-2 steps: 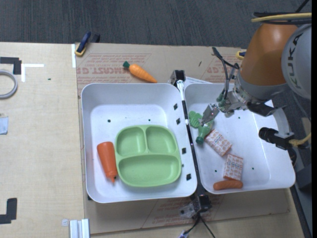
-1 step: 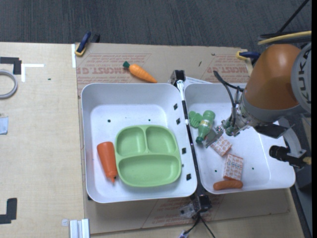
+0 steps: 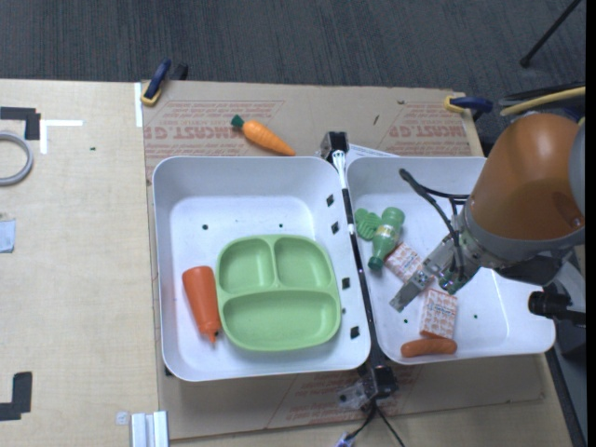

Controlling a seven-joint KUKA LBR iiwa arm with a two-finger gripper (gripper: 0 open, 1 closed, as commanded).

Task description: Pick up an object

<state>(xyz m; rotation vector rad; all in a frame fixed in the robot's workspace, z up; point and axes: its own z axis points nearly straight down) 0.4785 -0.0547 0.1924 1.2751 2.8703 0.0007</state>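
The hand [image 3: 424,282] hangs low over the right white plastic bin [image 3: 484,338], at the right of the frame, but whether it is wide or narrow I cannot tell. Just beside it lie two pink-and-white printed packets [image 3: 438,313], a green plastic bottle [image 3: 382,231] and an orange sausage-shaped toy [image 3: 428,347]. The left white bin [image 3: 177,250] holds a green divided plate [image 3: 277,292] and an orange toy carrot [image 3: 201,300].

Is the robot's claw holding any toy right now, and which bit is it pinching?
It cannot be told. The gripper hangs low in the right bin, right by two small red-and-white packets, but the view doesn't show anything between its fingers.
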